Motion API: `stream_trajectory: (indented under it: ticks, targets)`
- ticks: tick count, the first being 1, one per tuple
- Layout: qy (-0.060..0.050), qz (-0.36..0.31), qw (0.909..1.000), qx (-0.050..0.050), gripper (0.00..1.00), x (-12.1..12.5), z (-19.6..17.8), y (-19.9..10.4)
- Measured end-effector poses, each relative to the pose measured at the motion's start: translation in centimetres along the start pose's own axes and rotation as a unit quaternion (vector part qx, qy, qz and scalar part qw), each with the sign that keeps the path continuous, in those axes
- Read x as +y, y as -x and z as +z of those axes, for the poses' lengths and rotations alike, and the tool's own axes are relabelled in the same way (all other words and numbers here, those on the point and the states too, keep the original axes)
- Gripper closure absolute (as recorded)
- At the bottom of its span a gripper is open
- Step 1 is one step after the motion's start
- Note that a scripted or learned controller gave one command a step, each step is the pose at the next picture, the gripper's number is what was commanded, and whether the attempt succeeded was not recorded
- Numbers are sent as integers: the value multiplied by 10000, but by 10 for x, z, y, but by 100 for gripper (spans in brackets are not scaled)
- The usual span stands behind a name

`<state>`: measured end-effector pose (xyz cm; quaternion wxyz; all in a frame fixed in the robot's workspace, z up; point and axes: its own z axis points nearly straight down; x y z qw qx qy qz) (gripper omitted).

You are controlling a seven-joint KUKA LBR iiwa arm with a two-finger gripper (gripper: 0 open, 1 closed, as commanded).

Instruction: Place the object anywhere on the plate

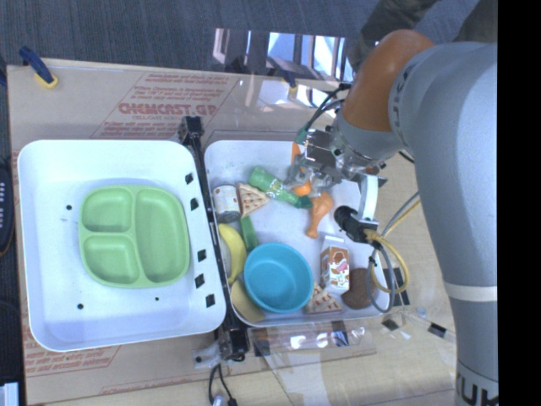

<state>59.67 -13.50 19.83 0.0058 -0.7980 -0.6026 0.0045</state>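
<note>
Green plate (135, 235) in left bin (34, 227)

The wrist hides the gripper (314, 174); the blue bowl (277, 277) covers the yellow plate (239, 303).

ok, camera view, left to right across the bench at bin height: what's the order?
Left bin → green divided plate → small can → blue bowl → carton with red print → dark brown round item. The end effector hangs over the right bin's far half.

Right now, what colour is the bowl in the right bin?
Blue, a plain light blue bowl, seen best in the camera view, near the front of the right bin.
</note>
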Motion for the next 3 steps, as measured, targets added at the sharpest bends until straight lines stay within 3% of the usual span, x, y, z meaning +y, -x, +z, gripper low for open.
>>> stream_trajectory:
  ticks: [1, 2, 3]
  targets:
    - [4, 381, 9993, -19, 100, -56, -28, -46]
    - [6, -483, 9988, -12, 100, -86, -6, -101]
    - [10, -477, 9989, -17, 0, -86, -6, -100]
